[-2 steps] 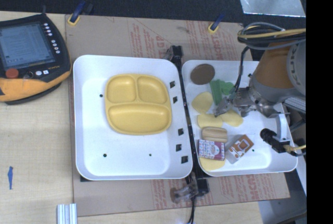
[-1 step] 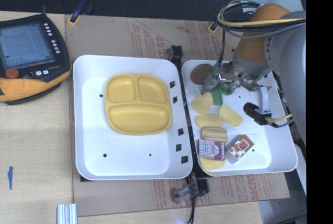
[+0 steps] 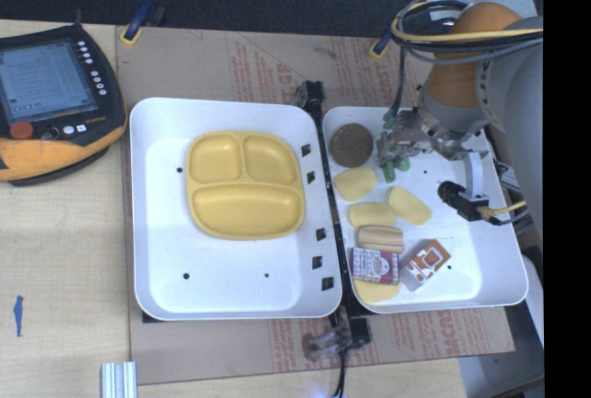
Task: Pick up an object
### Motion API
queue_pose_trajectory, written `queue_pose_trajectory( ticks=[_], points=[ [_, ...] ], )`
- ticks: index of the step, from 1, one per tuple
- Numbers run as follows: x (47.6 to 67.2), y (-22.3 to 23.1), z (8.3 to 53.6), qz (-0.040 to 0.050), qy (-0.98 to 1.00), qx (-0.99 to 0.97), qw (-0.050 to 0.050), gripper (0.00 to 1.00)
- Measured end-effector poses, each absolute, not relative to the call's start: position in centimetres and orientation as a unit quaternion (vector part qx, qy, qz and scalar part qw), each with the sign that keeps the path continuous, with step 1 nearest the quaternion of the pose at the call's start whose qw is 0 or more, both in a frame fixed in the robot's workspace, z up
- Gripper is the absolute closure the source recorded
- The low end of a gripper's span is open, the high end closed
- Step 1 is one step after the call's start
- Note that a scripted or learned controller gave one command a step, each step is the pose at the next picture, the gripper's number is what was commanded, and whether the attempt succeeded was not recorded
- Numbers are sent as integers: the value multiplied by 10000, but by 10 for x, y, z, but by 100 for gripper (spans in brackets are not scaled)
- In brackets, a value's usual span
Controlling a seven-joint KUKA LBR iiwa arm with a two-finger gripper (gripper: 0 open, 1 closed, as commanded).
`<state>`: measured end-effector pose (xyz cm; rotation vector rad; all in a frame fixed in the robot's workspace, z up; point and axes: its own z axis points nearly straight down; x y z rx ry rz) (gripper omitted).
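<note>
In the camera view, the grey arm (image 3: 494, 45) reaches in from the upper right of the frame, its pincer (image 3: 395, 154) lowered over the upper left part of the right bin (image 3: 489, 281). Whether the pincer is wide or narrow cannot be told. A small green piece (image 3: 391, 171) shows at its tip. Just left of it lies a brown round disc (image 3: 351, 144). Below, toward the frame's centre, sit pale yellow lumps (image 3: 355, 183), a hot dog toy (image 3: 379, 237) and two small printed packets (image 3: 374, 266). The left bin (image 3: 157, 202) holds a yellow divided plate (image 3: 246, 184). A teach pendant (image 3: 54, 101) rests on the desk (image 3: 55, 295) at the upper left.
</note>
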<state>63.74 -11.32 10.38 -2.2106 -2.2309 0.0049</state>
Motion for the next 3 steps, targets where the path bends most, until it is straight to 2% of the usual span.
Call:
queue_pose_trajectory(
  ticks=[1,2,3],
  points=[
    [602,-32,198,-30,-7110,-7032,-5,100],
    [594,-20,194,20,-7094,-7048,21,100],
    [609,39,213,-4,-7107,-7035,5,100]
  ],
)
